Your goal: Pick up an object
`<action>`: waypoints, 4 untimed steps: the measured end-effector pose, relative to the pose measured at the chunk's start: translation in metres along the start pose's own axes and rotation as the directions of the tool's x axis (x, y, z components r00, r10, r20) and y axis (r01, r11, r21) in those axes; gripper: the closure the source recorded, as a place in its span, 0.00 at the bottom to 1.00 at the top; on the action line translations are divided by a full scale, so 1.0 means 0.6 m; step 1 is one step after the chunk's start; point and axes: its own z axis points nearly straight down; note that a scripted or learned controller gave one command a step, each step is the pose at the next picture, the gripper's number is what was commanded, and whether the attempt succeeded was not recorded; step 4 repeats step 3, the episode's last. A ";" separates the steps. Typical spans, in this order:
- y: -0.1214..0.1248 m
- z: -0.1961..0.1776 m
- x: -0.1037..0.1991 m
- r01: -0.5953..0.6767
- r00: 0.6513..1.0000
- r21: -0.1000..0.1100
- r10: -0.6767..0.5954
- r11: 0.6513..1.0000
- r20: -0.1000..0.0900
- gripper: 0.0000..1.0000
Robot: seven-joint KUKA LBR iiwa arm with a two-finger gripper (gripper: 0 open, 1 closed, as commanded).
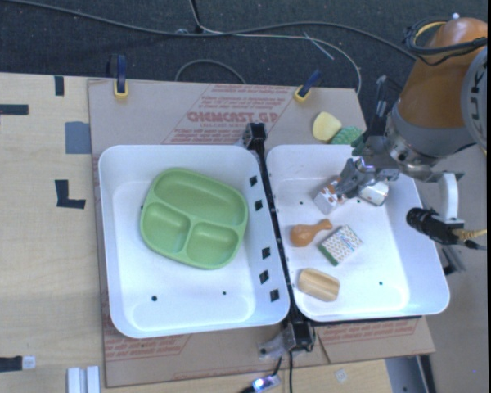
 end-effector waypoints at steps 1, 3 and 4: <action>0.003 -0.002 0.088 0.001 1.000 0.000 -0.001 1.000 0.000 1.00; 0.012 0.050 0.245 0.000 1.000 0.003 0.000 1.000 0.000 1.00; 0.012 0.050 0.245 0.000 1.000 0.003 0.000 1.000 0.000 1.00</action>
